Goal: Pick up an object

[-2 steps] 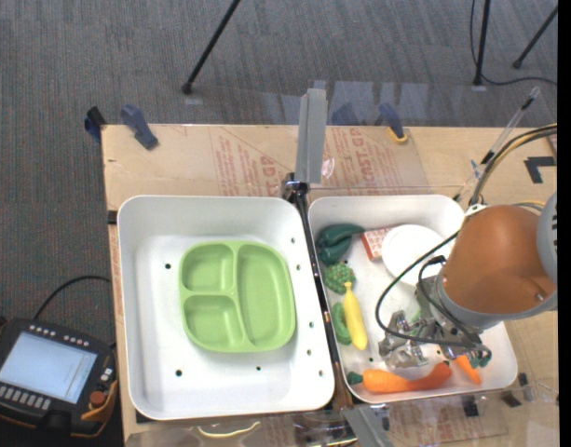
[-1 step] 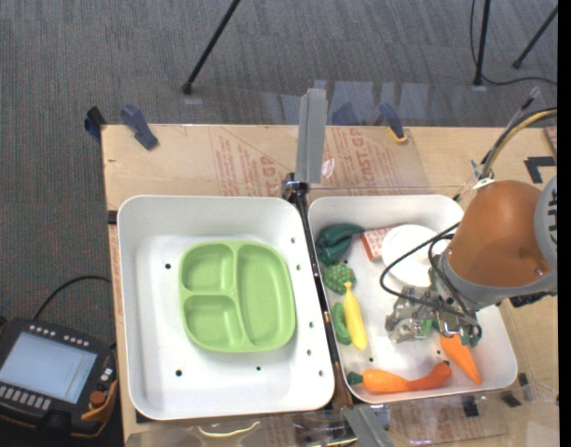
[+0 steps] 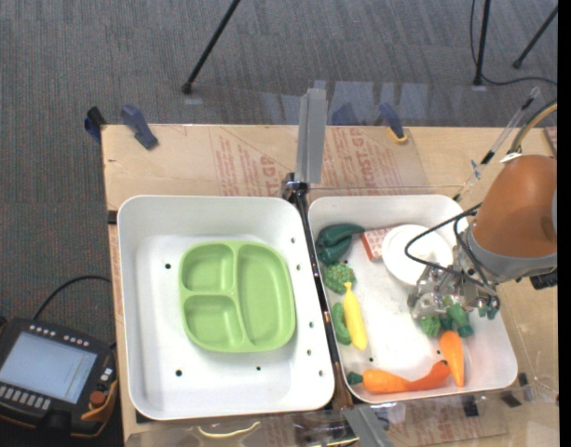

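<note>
Down in the right bin (image 3: 490, 212), but nothing lifted yet.
Right now the counter (image 3: 201, 161) carries two white bins: the left bin (image 3: 141, 250) holds a green divided plate (image 3: 237, 296), the right one the toy food. The arm (image 3: 518, 217) hangs low over the right bin's near corner, and the tool (image 3: 450, 298) sits just above a small green vegetable (image 3: 443, 322), touching or nearly so. How wide it stands I can't tell, too cluttered. Carrot (image 3: 453, 357) lies just below, banana (image 3: 354, 317) well left. I'd judge the pick is all still to do.

Claw (image 3: 450, 303) finger state unclear amid green toy (image 3: 443, 321); white plate (image 3: 411, 250) partly hidden behind arm
</note>
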